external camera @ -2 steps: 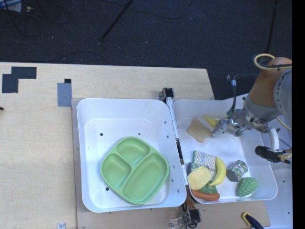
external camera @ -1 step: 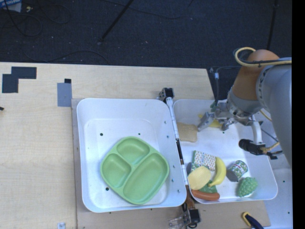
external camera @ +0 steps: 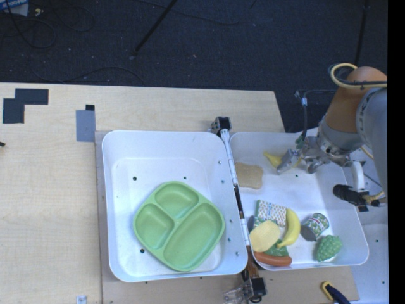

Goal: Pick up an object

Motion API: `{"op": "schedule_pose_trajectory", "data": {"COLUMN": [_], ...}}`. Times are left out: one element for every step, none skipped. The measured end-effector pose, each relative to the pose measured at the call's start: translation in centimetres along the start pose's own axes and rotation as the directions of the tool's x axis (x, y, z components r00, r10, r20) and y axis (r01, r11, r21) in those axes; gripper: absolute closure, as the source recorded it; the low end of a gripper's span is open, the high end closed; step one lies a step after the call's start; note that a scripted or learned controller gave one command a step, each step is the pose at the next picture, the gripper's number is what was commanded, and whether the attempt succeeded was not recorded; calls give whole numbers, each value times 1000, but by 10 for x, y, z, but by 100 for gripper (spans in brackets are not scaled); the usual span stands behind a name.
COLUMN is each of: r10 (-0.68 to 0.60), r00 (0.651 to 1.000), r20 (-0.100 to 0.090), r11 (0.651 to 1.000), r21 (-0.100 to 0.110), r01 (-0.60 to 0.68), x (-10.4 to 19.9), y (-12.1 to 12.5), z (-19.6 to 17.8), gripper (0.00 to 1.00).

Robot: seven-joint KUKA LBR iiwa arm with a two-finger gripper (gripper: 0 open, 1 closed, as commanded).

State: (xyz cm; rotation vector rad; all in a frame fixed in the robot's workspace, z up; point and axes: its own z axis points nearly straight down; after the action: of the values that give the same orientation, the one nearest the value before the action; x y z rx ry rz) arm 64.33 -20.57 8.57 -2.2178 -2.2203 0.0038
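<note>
Claw (external camera: 293,159) hovers over the right bin (external camera: 342,258), just beside a small yellow piece (external camera: 273,159). Whether it is spread or pressed together, I cannot tell. Banana (external camera: 292,227) lies nearer the bin's front

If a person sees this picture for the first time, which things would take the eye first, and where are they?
The green divided plate probably catches the eye first; it lies alone in the left bin. Next comes the colourful heap of toy food at the near end of the right bin, with a yellow banana among it. At the right, the grey arm with its orange band reaches in, its claw low over the far part of that bin.
</note>
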Motion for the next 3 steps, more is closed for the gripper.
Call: {"op": "schedule_pose_trajectory", "data": {"r10": [-4, -5, 0], "r00": [1000, 1000, 1000], "r20": [-1, -1, 0], "r11": [1000, 1000, 1000], "r21": [2, 2, 0], "r01": [4, 5, 0], "x": [1, 1, -6], "y": [1, 1, 0], "z": [-9, -9, 0], "gripper": [100, 0, 0]}}
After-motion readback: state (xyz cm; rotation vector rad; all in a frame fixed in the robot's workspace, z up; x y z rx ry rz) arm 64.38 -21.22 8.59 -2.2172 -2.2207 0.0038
